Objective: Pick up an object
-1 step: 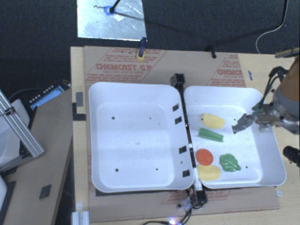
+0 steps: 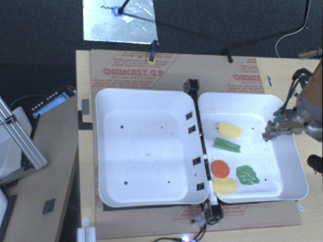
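The right bin (image 2: 262, 105) holds several small items. A yellow piece (image 2: 230, 130) lies near its middle, with a green stick (image 2: 227, 145) just below it. Toward the front sit a red-orange round piece (image 2: 220, 168), a second yellow piece (image 2: 225, 185) and a green leafy piece (image 2: 247, 175). My gripper (image 2: 270, 133) hangs over the bin's right side, to the right of the upper yellow piece and apart from every item. Nothing shows between its fingers.
The left bin (image 2: 146, 145) lies beside the right one, joined by a black hinge strip (image 2: 199, 140). Both rest on a cardboard sheet (image 2: 136, 67). A metal rail (image 2: 20, 140) stands at the far left, a shiny plate (image 2: 119, 14) at the back.
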Motion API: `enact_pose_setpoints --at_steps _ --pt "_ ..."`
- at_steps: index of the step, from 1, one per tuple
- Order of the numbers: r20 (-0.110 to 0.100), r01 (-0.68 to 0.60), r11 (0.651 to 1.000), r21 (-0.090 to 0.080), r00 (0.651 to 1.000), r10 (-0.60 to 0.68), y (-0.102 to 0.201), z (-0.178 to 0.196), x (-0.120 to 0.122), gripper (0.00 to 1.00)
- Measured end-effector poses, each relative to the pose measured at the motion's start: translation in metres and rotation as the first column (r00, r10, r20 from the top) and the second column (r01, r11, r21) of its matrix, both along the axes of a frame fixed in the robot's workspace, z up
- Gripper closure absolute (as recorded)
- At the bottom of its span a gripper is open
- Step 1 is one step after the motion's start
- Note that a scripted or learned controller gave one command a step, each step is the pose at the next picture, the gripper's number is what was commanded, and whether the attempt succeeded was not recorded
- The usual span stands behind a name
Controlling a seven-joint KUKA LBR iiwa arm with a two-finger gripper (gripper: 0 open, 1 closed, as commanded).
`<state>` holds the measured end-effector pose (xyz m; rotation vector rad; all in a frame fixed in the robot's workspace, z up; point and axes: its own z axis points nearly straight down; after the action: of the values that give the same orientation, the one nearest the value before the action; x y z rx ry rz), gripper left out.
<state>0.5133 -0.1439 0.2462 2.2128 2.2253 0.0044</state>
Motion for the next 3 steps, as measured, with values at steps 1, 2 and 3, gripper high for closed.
enact_pose_setpoints --at_steps 1,2,3 --pt "0.017 0.002 1.000 -0.006 1.000 -0.002 -0.017 0.182 -0.007 1.00" --pt "0.001 -0.002 1.000 -0.001 1.000 0.002 0.009 0.185 0.038 1.00" --pt "0.002 -0.002 1.000 -0.002 1.000 0.002 0.019 0.182 0.111 1.00"
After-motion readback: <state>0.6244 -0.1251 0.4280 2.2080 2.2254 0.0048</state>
